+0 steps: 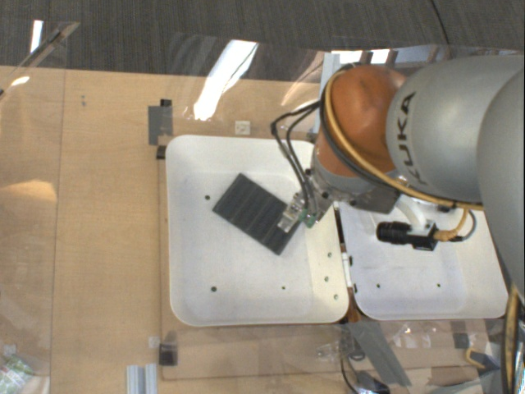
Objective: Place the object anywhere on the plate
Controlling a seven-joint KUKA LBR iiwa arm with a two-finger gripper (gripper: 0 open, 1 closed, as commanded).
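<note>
Dark ribbed plate (pixel 256 213): lying flat and tilted diagonally in the left white bin (pixel 205 286), toward its upper right part. Gripper (pixel 297 214) just at the plate's right corner, hanging below the grey arm (pixel 459 121) with its orange band (pixel 361 105); grip state impossible to tell. Right white bin (pixel 426 290) alongside, touching the left one, partly covered by the arm. Both on the wooden bench (pixel 82 220).

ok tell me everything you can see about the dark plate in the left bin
The plate is a flat, dark grey rectangle with fine ribs along its top, matte like plastic or rubber. It lies flat on the floor of the left bin, turned at a slant, above middle. The gripper is at its right corner; contact is unclear.
</note>
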